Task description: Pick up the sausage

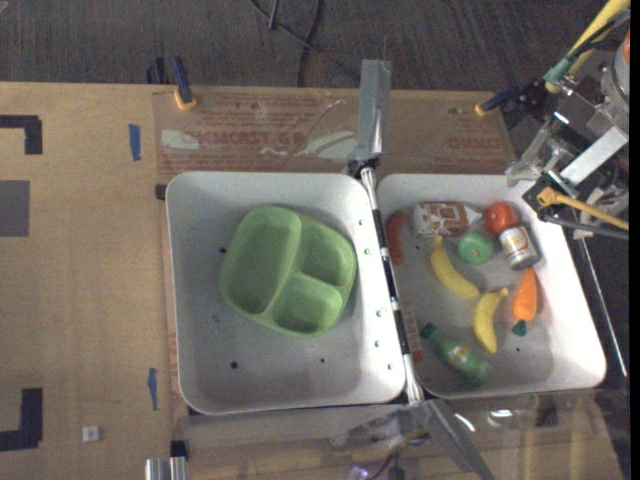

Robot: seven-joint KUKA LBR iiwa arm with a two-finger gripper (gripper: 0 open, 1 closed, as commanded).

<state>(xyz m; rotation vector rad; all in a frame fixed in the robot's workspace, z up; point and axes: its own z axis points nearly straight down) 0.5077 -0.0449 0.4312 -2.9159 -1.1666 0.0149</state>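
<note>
Still untouched: sausage (pixel 396 238) lies upright along right bin's (pixel 585 313) left wall, beside carton (pixel 441 217), likely awkward for your grasp. Hand (pixel 560 183) parked at bin's upper right; finger state unclear. Green tray (pixel 290 268) sits in left bin.

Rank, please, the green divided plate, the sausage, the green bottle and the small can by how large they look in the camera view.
1. green divided plate
2. green bottle, longer than the sausage
3. sausage
4. small can

No readable text; faint red print on cardboard (pixel 262 140) illegible.
</note>
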